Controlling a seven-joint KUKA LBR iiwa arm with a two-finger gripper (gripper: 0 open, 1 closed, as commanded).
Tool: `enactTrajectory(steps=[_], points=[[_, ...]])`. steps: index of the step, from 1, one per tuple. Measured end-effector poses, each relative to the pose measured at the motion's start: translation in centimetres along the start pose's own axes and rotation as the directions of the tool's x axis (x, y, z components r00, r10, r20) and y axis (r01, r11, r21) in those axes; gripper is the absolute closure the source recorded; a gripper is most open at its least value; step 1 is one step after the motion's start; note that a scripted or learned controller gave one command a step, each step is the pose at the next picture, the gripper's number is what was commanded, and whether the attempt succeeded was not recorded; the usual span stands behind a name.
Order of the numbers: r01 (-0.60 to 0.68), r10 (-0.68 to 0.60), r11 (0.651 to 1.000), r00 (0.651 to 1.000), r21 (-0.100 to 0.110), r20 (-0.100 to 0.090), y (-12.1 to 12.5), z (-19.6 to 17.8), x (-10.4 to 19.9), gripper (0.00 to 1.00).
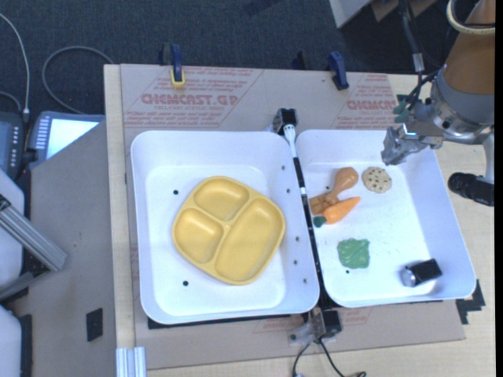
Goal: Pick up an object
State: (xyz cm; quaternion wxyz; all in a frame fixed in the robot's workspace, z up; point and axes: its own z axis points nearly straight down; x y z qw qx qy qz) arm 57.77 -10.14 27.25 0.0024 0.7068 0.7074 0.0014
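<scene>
Yellow divided plate (229, 230) is lying in the left bin (149, 210). Cookie (377, 181), drumstick (339, 185), carrot (339, 210), and green lettuce piece (354, 253) are sitting in the right bin (448, 234). Gripper (395, 149) is hovering just above the cookie, holding nothing; finger spread cannot be told.

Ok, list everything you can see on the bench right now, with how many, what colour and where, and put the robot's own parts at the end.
bins: two, white, side by side on the bench
divided plate: one, yellow, three sections, middle of the left bin
cookie: one, tan with dark chips, upper part of the right bin
drumstick: one, brown, right bin, left of the cookie
carrot: one, orange with a green tip, right bin, against the drumstick's lower side
lettuce leaf: one, green, right bin, below the carrot
small black and silver item: one, lower right corner of the right bin, too small to identify
clamps: two, blue, back edge of the board
arm: one, grey and orange, reaching in from the right
gripper: one, above the right bin's upper edge, near the cookie
</scene>
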Motion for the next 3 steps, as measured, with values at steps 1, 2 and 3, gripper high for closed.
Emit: enactTrajectory(steps=[1,2,3], points=[[0.004,-0.004,1.0,1.0,0.008,-0.003,0.0,1.8,5.5,1.0],[0.005,-0.005,1.0,1.0,0.006,-0.003,-0.2,1.4,10.5,1.0],[0.002,-0.002,1.0,1.0,0.008,-0.002,-1.8,2.4,15.4,1.0]])
